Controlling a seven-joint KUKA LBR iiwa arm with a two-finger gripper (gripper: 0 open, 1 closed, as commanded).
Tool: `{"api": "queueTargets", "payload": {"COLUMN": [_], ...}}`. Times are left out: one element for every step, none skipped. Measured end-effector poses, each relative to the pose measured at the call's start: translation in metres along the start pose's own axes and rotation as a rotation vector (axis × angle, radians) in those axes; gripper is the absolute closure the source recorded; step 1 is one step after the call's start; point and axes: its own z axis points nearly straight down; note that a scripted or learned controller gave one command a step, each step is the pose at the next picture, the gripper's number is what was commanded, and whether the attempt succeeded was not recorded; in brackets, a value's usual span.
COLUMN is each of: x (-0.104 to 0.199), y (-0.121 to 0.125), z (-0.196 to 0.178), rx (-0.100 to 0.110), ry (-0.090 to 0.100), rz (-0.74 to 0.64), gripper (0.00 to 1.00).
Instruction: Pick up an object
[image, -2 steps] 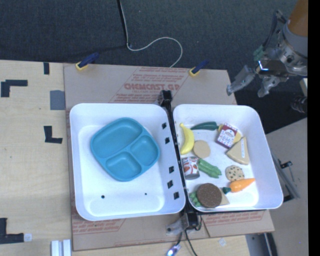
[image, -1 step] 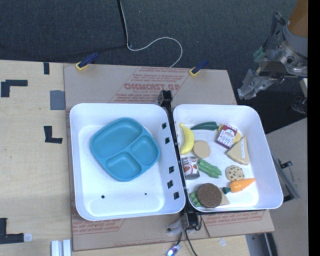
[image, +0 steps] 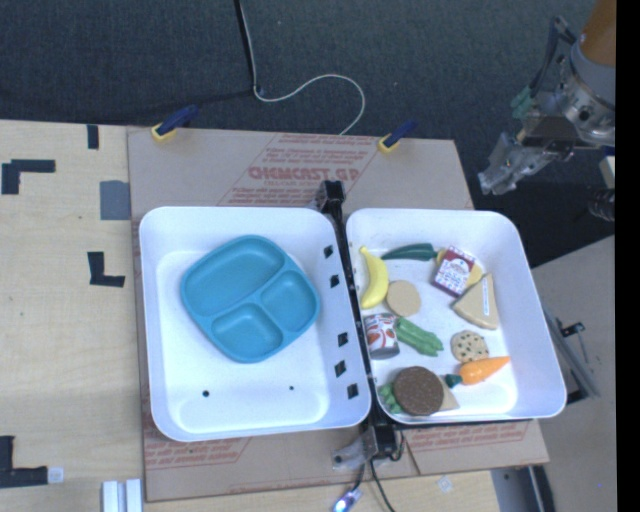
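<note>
Nearest the lens, burger (image: 418, 390) and carrot (image: 484, 370) among toy foods in right bin (image: 528, 300); blue plate (image: 250, 297) in left bin (image: 160, 330). Gripper (image: 505, 170) raised beyond, grip impossible to tell.

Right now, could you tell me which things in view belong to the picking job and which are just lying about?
For the job:
gripper, above the bench beyond the right bin
banana
carrot
cookie
small can
burger patty

Just lying about:
blue divided plate in the left bin
white cable
cardboard sheet
</note>
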Motion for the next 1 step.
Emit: {"api": "queueTargets", "payload": {"x": [0.0002], "y": [0.0003], "z": [-0.0097], "rx": [0.001], "ry": [-0.001], "rz": [-0.001], "gripper": [1.00]}}
